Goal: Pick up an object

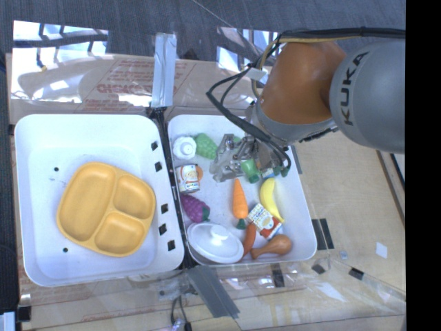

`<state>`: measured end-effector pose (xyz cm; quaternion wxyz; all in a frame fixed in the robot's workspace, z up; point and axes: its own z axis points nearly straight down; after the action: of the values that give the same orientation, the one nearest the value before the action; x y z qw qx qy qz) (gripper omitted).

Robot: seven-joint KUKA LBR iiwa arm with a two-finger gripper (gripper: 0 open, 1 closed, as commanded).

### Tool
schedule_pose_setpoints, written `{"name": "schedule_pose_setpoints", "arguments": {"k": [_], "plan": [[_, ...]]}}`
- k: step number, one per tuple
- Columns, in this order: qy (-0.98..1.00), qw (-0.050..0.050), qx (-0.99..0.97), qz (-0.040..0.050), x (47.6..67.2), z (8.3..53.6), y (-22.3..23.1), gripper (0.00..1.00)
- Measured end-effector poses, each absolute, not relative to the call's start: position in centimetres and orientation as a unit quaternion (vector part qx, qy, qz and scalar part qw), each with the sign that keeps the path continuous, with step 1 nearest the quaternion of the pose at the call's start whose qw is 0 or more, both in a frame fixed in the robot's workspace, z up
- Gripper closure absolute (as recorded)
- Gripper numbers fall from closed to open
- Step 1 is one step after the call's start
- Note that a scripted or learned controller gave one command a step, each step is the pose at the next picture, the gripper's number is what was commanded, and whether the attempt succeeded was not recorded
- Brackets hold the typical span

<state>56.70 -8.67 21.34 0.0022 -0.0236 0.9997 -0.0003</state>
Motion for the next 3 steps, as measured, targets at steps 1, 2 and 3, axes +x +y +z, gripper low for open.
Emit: {"name": "schedule_pose_setpoints", "arguments": {"k": [1, 2, 3], "plan": [[0.998, 0.002, -0.063, -0.0006, 49.1, 14.2, -11.6, 1.00], [0.995, 0.003, -0.100, 0.0001, 55.8, 19.4, -6.7, 1.00], [0.969, 0.011, -0.247, -0.0036, 49.2, 14.2, -11.1, 1.00]]}}
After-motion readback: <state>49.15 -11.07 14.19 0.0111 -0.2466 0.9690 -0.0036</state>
